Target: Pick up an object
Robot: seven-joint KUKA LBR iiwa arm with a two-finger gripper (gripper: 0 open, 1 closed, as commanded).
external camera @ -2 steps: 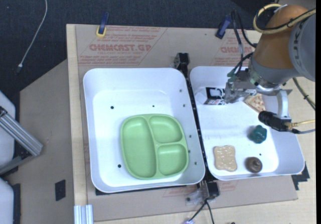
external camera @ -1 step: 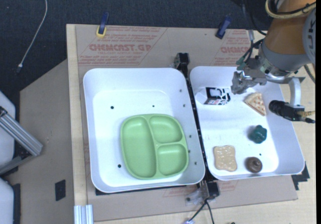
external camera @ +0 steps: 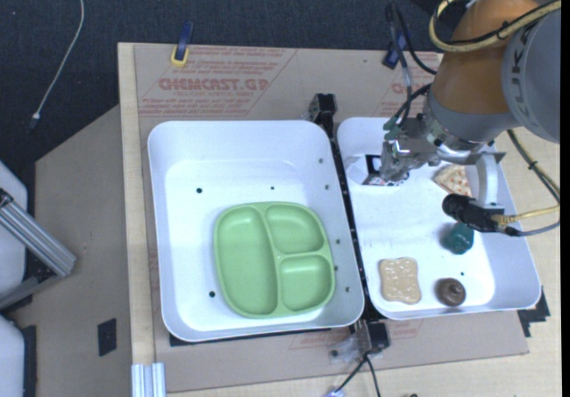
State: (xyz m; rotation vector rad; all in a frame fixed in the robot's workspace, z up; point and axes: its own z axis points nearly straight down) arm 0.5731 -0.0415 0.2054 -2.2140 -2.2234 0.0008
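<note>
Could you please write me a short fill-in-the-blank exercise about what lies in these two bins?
1. The light green divided plastic plate lies in the ____ white bin.
2. That plate has ____ compartments.
3. The round dark brown doughnut lies to the ____ of the tan toast slice in this view.

Missing words: left; three; right

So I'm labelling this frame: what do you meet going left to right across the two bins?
Green divided plate → gripper → toast slice → chocolate donut
</note>
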